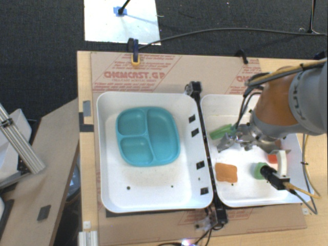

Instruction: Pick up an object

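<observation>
1. The surface [154, 65] carried two shallow white bins side by side, and all the work lay in the right bin [220, 106]. The left bin [154, 186] played no part.
2. The arm [307, 99] reached across the right bin's right edge and covered much of that half. Its claw [229, 141] hung low near the bin's left wall, roughly midway between back and front edges. I judged the step to be the final approach before a grasp. How far the claw stood open could not be told, and nothing showed in its hold.
3. A teal plate [148, 136] with three compartments sat in the middle of the left bin, well apart from the claw and no hindrance.
4. An orange piece [226, 172] lay toward the right bin's front-left corner, near the claw but apart from it. It could be nudged if the claw drifted frontward.
5. The green piece [220, 132], the likeliest target, lay just beside the claw on its back-left side, near the bin's left wall. The next move probably called for a small shift toward that wall, a settle around the piece, then a close and a straight lift. The wall left little room on that side.
6. A round green thing [258, 170] and a red and white piece [274, 159] lay toward the front-right, partly under the wrist and harder to reach.
</observation>
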